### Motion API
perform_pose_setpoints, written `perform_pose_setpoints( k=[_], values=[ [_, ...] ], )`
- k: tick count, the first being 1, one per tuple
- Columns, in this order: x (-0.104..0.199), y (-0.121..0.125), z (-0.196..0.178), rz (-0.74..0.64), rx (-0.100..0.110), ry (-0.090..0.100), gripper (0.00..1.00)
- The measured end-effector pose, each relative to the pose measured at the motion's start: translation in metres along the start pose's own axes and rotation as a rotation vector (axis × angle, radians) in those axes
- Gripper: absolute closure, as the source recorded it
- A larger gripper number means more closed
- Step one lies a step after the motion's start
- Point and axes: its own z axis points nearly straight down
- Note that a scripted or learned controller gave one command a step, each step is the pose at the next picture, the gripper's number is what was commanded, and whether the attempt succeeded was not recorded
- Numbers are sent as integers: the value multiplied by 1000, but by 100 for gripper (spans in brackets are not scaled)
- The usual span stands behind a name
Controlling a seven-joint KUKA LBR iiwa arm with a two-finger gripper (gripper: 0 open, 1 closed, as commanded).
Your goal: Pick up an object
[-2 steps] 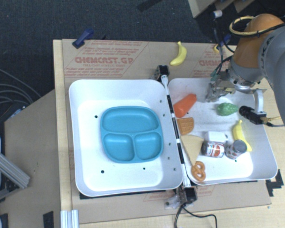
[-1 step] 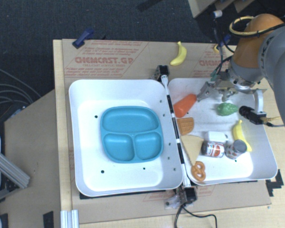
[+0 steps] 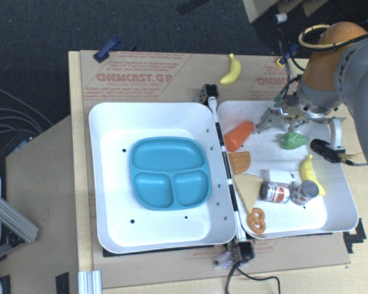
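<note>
White bins sit side by side on the counter (image 3: 147, 78), seen from above. The left bin (image 3: 104, 164) holds a blue divided plate (image 3: 169, 171). The right bin (image 3: 337, 195) holds an orange carrot (image 3: 238, 135), toast slice (image 3: 239, 162), pretzel (image 3: 256, 220), small can (image 3: 275, 193), yellow banana (image 3: 308, 170) and green leafy toy (image 3: 292, 141). The gripper (image 3: 286, 119) hangs just above that green toy, fingers spread apart, holding nothing. Another banana (image 3: 231, 71) lies on the counter beyond the bins.

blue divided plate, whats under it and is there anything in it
The blue three-compartment plastic plate lies on the floor of the left shallow white bin. Its compartments hold nothing. The bin floor directly beneath is covered, so anything there stays hidden.
</note>
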Motion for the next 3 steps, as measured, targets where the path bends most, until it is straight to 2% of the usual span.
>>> perform_pose_setpoints(
  k=[1, 2, 3],
  values=[
    [0, 1, -11, -1, -2, -1, 100],
    [0, 1, -10, -1, -2, -1, 0],
    [-10, 0, 0, 1, -1, 0, 0]
  ],
)
